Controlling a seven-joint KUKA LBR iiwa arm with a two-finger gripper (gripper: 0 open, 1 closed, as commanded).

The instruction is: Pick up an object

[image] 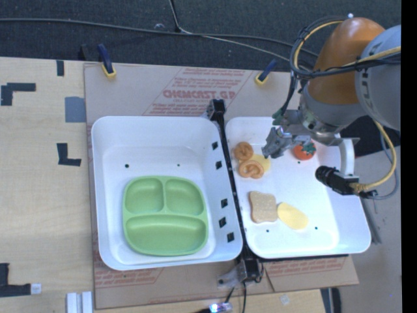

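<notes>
Pretzel-shaped pastry (252, 169) sits in the right bin (326, 233), just below-left of the jaws (273, 145), apart from them. Second round pastry (244, 151) lies just left of the jaws, near the divider between bins. Small red tomato-like item (303, 151) is just right of the jaws, partly hidden by the wrist. Bread slice (263, 207) and yellow oval piece (292, 216) lie further toward the near edge, touching or nearly touching each other, well apart from the jaws.

Arm (352, 64) comes in from the right, orange band up top, wrist angled down and left over the far half of the right bin. Jaws low over the bin floor; can't tell if spread or closed, nothing visibly pinched.

Left bin (107, 142) holds a green divided plate (165, 215), well left of the jaws. Both bins rest on the counter (39, 194).
</notes>
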